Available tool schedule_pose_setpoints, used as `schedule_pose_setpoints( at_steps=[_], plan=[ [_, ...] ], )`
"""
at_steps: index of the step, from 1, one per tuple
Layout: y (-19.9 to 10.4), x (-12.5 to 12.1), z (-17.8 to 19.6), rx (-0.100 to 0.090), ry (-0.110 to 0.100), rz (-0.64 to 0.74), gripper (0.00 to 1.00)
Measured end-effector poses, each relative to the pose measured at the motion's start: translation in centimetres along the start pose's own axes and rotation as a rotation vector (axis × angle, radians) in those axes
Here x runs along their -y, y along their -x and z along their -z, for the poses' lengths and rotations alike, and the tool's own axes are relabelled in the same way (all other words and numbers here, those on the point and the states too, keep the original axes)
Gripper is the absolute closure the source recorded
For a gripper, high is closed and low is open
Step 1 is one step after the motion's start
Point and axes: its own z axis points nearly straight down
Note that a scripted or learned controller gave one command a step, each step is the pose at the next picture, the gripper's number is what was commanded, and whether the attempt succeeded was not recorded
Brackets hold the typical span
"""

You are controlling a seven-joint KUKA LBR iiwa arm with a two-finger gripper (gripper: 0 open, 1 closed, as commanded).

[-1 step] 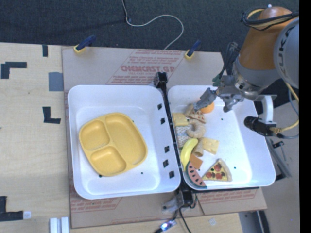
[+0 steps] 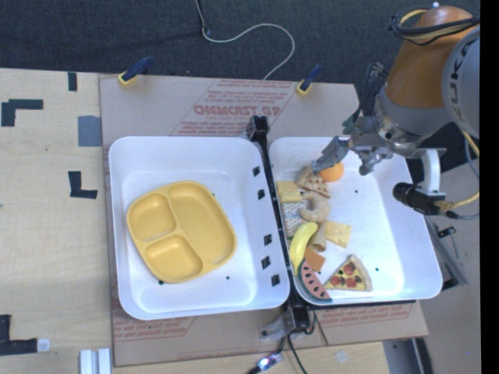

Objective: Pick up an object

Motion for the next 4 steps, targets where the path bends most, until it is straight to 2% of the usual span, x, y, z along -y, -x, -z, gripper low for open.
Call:
schedule_pose_setpoints(
  at_steps=[1, 3, 4],
  plan=[
    [-0.5, -0.2, -4.5, 0.0, -0.004, 0.0, 0.0],
    [-0.3, 0.5, -16.2, -0.001, -0.004, 0.0, 0.0],
    [-0.3, 0.5, -14.9, -0.001, -0.003, 0.001, 1.0]
  ],
)
